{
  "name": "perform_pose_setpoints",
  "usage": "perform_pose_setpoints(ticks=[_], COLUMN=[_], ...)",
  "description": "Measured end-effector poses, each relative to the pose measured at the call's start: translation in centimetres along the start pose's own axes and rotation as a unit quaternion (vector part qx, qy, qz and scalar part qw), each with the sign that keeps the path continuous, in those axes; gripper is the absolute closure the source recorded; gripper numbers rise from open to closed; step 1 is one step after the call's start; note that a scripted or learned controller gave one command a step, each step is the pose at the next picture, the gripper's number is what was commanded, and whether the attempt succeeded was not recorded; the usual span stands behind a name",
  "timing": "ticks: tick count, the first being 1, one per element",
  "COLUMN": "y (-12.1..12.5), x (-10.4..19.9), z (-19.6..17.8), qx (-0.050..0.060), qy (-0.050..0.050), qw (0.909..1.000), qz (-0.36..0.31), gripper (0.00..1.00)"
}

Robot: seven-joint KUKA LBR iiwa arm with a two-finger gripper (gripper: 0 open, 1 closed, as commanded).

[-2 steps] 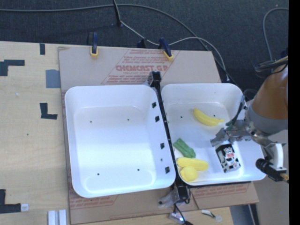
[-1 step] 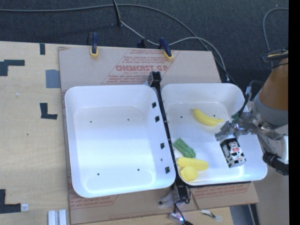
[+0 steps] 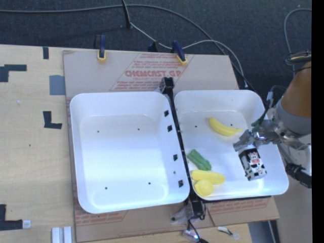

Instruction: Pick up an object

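Observation:
The right bin (image 3: 233,99) holds a yellow banana (image 3: 223,127) near its middle. A green pepper-like piece (image 3: 199,160) lies towards the bin's front left. In front of it are a long yellow piece (image 3: 208,176) and a round yellow piece (image 3: 204,188). My gripper (image 3: 254,167) hangs low over the front right of this bin, to the right of all these objects and apart from them. Nothing shows in its grasp.
The left bin (image 3: 76,135) lies beside the right one, with a black divider (image 3: 174,135) between them. Both rest on a cardboard sheet (image 3: 136,72) held by two clamps at the back. Cables run across the dark floor behind.

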State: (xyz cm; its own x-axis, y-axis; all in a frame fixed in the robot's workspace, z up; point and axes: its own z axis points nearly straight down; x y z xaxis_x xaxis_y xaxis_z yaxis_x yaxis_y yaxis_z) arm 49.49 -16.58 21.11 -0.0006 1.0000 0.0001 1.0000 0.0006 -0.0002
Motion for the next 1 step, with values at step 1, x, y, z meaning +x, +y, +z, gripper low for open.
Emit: perform_pose_setpoints(ticks=[1], y=[1.27], x=[4.27], z=[-0.49], qx=[0.0], qy=[0.0], qw=[1.0], qz=[-0.002], gripper=[1.0])
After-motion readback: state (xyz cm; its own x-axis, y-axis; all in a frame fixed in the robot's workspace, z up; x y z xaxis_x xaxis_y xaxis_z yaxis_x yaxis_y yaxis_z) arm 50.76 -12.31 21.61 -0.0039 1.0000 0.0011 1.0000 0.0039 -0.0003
